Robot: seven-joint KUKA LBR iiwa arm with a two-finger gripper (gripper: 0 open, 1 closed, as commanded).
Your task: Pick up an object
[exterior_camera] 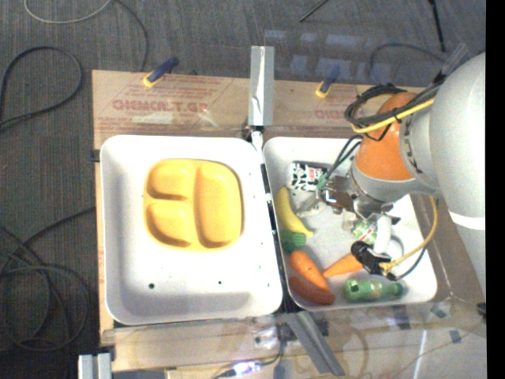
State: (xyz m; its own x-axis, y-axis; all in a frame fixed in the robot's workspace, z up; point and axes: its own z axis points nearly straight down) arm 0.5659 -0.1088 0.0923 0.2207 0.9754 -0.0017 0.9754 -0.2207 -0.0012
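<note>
The right bin (424, 287) holds a yellow banana (289, 215), a black-and-white cow-patterned carton (304, 177), a large orange carrot (306, 270), a smaller carrot (344, 266) and a green bottle (372, 290). My gripper (371, 229) hangs low over the middle-right of this bin, just above the smaller carrot and to the right of the banana. The orange wrist band (384, 152) and cables hide much of it. A small white and green item lies by the gripper tip; I cannot tell whether it is held.
The left bin (126, 290) carries a yellow divided plate (193, 203). A metal bar (260, 89) stands at the back between the bins. The grey arm (465, 148) covers the right bin's right side. Cables (47, 61) lie on the floor to the left.
</note>
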